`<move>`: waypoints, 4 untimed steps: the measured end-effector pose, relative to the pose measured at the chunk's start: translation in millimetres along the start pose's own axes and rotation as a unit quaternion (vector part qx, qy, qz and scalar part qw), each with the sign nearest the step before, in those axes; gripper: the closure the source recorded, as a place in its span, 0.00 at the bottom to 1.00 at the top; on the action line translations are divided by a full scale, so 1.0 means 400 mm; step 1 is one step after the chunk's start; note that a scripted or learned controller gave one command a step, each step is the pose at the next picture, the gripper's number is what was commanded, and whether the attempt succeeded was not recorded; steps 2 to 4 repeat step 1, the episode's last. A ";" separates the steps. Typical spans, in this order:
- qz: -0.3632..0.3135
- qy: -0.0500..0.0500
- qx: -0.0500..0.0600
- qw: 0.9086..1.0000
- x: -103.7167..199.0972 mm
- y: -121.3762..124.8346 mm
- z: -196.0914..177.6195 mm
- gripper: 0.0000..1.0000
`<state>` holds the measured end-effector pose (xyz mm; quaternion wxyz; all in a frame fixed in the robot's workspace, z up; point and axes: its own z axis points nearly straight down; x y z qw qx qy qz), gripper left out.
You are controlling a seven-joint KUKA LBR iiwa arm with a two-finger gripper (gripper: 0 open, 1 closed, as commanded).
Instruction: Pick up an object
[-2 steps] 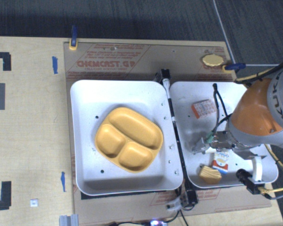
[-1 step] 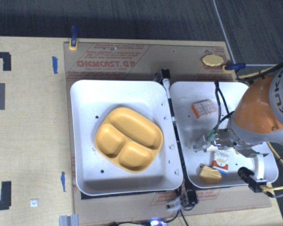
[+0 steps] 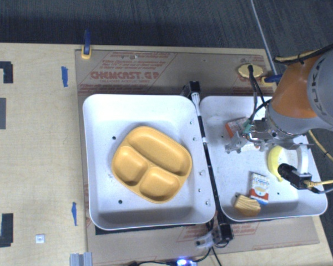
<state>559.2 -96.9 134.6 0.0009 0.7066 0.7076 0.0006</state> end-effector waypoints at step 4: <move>0.000 0.001 0.000 1.000 0.265 -0.036 -0.126 1.00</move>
